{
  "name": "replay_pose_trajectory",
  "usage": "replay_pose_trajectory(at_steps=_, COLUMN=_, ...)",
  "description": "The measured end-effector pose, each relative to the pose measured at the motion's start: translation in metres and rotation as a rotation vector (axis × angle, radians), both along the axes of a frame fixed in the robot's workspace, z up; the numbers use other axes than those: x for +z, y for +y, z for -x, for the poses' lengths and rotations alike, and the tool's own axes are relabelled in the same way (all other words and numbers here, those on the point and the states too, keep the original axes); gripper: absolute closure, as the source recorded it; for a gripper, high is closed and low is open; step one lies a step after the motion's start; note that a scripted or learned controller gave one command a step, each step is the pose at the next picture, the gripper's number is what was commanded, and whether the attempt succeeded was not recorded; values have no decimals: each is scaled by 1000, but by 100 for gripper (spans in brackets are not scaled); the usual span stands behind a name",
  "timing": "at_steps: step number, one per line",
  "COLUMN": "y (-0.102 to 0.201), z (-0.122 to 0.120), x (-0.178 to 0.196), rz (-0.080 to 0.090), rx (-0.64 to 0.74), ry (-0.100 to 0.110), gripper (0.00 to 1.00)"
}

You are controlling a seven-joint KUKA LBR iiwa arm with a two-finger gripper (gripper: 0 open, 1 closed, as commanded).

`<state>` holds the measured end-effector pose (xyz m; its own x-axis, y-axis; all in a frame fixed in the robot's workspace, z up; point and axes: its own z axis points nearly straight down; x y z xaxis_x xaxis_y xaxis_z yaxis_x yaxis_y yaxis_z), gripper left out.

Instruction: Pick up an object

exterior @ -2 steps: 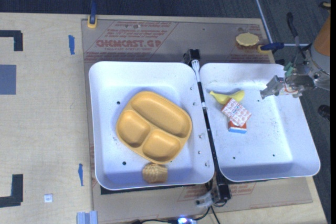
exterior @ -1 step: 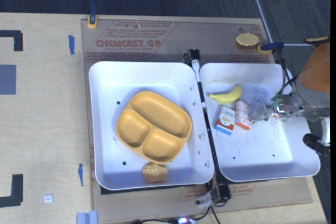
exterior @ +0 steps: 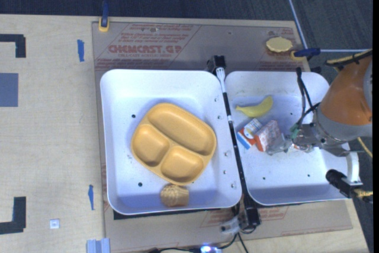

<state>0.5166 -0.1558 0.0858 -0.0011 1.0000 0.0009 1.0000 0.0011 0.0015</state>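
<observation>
Right bin [exterior: 278, 186]: holds the clutter, so the arm reaches in here.
Crinkly packet [exterior: 267, 136]: mid-bin, just below the banana [exterior: 256, 108].
Gripper [exterior: 291, 142]: low at the packet's right edge, apparently lined up for it; whether it is wide, narrow or gripping, I cannot tell.

White bins [exterior: 118, 127]; a mustard-yellow tray [exterior: 173, 142], tan ball [exterior: 174, 194], yellow banana [exterior: 256, 107], red, white and blue packet [exterior: 256, 134]; orange-banded grey arm [exterior: 349, 106].
</observation>
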Motion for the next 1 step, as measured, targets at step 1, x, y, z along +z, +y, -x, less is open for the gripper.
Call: replay_pose_trajectory(at_steps=1, y=42, z=31, x=0, rz=0, rx=0, ry=-2, gripper=0)
